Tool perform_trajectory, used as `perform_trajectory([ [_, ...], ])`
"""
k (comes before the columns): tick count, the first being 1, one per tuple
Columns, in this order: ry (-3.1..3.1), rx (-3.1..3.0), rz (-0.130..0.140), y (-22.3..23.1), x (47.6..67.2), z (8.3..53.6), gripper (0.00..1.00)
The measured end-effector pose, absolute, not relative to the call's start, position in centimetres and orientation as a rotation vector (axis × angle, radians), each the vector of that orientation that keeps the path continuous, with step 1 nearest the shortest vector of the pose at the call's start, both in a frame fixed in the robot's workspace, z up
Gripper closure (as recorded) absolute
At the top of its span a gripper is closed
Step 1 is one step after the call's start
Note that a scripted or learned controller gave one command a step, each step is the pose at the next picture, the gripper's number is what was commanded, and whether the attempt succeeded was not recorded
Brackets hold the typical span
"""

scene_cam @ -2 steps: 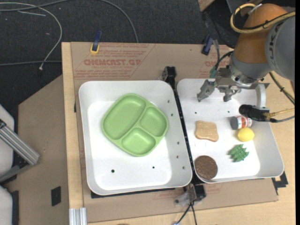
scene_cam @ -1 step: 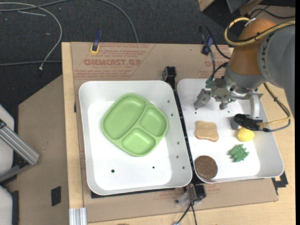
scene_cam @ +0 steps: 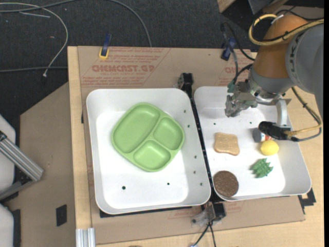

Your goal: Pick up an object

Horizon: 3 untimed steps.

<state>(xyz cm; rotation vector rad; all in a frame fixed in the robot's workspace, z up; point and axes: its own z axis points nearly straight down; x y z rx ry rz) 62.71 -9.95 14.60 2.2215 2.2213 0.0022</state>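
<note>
Robot test lab, grey-and-orange arm (scene_cam: 280, 55) over a cardboard-covered worktop (scene_cam: 77, 138), loose cables (scene_cam: 56, 19) on dark carpet (scene_cam: 169, 9), blue clamp (scene_cam: 105, 44) on its far edge.

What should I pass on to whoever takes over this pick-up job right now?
End effector: hovers over the far part of the right bin, apart from every object. I can't tell if it is open or shut.
Right bin: bread slice, brown round disc, yellow lemon, green leafy toy.
Left bin: green divided plate.
Done: nothing picked up yet.
Left: descend on one object, grasp it and lift. The bread slice looks nearest.
</note>
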Motion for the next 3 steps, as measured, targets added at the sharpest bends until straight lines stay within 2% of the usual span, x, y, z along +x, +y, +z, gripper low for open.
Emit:
perform_trajectory([
  [2,2.219,2.215,0.007,-10.4,64.3,24.2,1.00],
  [3,2.220,2.218,0.004,-10.4,64.4,26.8,1.00],
])
